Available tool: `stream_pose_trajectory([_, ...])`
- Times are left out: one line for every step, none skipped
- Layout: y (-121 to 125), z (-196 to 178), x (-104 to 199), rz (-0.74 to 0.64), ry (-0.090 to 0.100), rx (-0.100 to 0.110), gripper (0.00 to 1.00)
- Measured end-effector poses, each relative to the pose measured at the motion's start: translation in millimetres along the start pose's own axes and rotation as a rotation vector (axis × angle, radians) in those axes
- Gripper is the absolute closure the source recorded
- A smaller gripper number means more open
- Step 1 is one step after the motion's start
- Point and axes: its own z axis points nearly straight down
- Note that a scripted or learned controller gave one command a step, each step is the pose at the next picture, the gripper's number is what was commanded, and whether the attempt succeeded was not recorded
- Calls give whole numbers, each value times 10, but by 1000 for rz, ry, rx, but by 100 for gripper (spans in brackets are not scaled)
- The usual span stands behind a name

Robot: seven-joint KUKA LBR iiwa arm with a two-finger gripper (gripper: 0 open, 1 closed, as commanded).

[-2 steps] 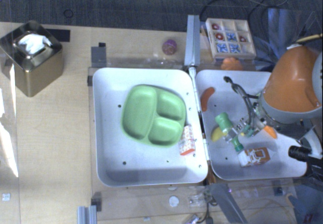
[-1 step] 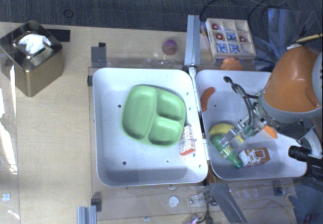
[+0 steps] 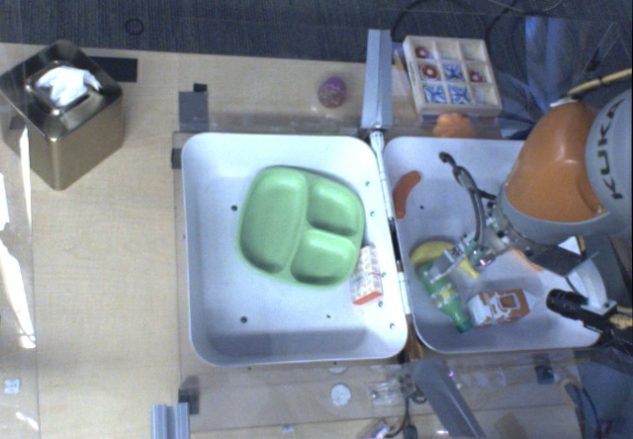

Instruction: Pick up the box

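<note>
A small white and red box point(image 3: 368, 276) lies in the left bin point(image 3: 213, 328), against its right wall and touching the green divided plate point(image 3: 301, 223). In the right bin point(image 3: 435, 336) a brown and white carton point(image 3: 499, 307) lies near the front. My gripper point(image 3: 463, 257) hangs low over the right bin, just above a yellow item point(image 3: 430, 251) and a green bottle point(image 3: 447, 297). It is up and to the left of the carton. The arm's orange band point(image 3: 554, 175) rises behind it and hides part of the bin.
A reddish-orange item point(image 3: 406, 192) lies at the right bin's left wall. Behind the bins sit a tic-tac-toe board point(image 3: 450, 74), a purple ball point(image 3: 333, 91) and an orange object point(image 3: 453, 124). A brass tissue box point(image 3: 64, 121) stands far left. A metal divider point(image 3: 376, 81) separates the bins.
</note>
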Motion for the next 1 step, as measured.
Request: stream_pose_trajectory([263,114,-189,219,-1,-1,0])
